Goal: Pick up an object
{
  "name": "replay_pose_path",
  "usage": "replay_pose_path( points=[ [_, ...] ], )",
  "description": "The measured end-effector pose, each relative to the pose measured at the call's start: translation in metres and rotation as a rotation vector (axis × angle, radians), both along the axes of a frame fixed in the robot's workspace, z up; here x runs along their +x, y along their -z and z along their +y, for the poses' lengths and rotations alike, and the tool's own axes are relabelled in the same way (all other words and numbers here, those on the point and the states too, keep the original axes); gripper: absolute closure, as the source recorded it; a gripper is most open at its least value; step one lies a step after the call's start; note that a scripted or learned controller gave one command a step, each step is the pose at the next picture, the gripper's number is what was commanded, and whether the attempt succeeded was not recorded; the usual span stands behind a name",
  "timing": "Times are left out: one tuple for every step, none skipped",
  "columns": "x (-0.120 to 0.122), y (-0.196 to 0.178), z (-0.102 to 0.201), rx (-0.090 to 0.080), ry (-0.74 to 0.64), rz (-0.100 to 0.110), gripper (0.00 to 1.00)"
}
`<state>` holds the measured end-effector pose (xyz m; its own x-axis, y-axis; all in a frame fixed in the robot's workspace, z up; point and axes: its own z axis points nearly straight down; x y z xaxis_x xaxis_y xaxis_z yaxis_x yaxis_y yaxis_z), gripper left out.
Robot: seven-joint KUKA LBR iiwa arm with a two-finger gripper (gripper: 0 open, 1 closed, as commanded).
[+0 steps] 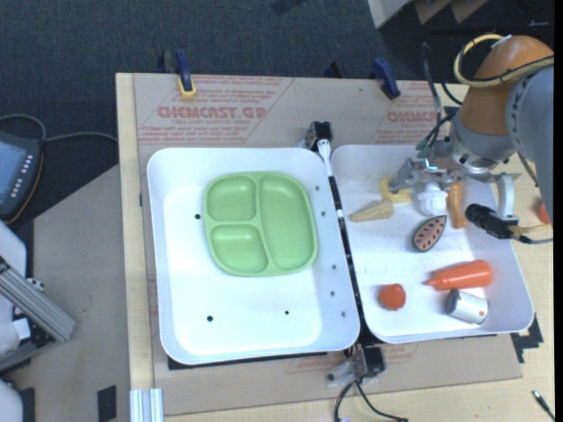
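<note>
- Down in the far part of the right bin point(519, 310), the gripper point(428, 176) is being held low over a cluster of small things, with the grey arm point(537, 121) and its orange band point(497, 82) reaching in from the right.
- Whether the gripper is released or clenched cannot be told, since its metal parts are being seen from above against clutter; nothing can be made out as grasped.
- Just beside and below the gripper, a white lump point(431, 202) is lying, with a small yellow piece point(393, 192) on its left and a slim orange stick point(456, 206) on its right, the stick's long axis running near to far.
- A tan wedge point(373, 210) is lying to the left of these, its long axis running left to right and its narrow tip pointing left toward the bin's wall.
- A dark oval piece with a reddish face point(429, 233) is resting nearer the middle, tilted on a diagonal.
- Further out, an orange carrot-like object point(460, 275) is lying with its long axis left to right, its tapered end pointing left.
- A small red ball point(392, 296) and a silver can point(467, 307) on its side are lying near the bin's front edge, apart from each other.
- In the left bin point(176, 323), a green divided plate point(260, 223) is lying flat.
</note>
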<state>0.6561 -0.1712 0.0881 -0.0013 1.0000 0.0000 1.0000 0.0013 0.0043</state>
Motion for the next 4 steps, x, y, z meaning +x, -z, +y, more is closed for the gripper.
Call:
replay_pose_path(
  points=[
    [0.001, -0.012, -0.001, -0.004, -0.001, -0.004, 1.00],
    [-0.001, -0.055, 0.001, -0.002, 0.001, 0.000, 1.00],
    [0.000, -0.120, 0.000, -0.003, 0.000, -0.005, 1.00],
    [0.001, -0.138, 0.000, -0.002, 0.000, -0.001, 1.00]
  ],
)
